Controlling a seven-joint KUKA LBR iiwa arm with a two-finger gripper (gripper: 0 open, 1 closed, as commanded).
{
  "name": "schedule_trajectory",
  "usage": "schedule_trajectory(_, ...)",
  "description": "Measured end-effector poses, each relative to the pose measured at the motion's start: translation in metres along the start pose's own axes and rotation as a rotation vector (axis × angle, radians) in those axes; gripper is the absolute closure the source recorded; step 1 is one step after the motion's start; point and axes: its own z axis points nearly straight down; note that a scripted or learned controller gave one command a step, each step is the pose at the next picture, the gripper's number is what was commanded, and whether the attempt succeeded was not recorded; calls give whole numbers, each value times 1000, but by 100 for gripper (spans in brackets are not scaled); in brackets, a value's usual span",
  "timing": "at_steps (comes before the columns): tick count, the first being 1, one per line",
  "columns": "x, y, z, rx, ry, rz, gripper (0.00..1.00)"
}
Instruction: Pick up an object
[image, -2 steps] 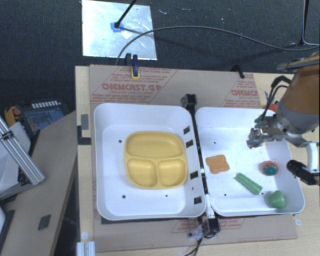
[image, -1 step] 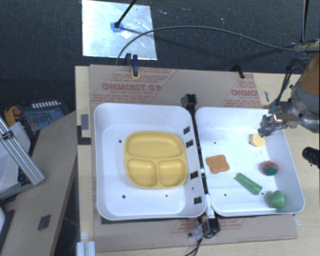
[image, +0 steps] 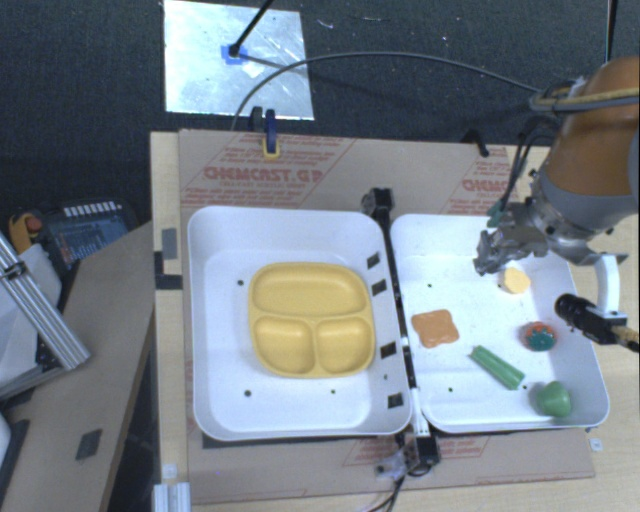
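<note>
1. Two shallow white bins sit side by side on the table (image: 300, 165). The left bin (image: 215, 300) holds one thing: a yellow divided tray (image: 310, 318) w/ three compartments, one long across the top and two smaller below, lying flat, well to the left of the end effector.
2. The right bin (image: 440, 400) holds the loose objs. The end effector (image: 497, 252) hangs over its upper part, grey arm w/ orange band (image: 600, 140) coming in from the right.
3. Pale yellow piece (image: 516, 281): small, roundish, light cream-yellow. It lies just below and a bit right of the end effector, very near the tip; can't tell if they touch.
4. Orange flat piece (image: 434, 327): squarish w/ soft corners, lies below and left of the end effector, near the bin's left wall.
5. Green stick (image: 497, 366): long, laid on a slant, further below the end effector.
6. Green rounded obj (image: 552, 399): in the bin's lower right corner, farthest from the end effector.
7. Small teal and red ball-like obj (image: 539, 337): below and to the right, next to a black part (image: 585, 315) of the rig.
8. End effector state: fingers are a dark grey clump from this angle, can't tell if apart or together. Nothing seen between them.
</note>
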Motion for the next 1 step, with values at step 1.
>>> schedule_trajectory(1,47,-10,6,1,0,0,100)
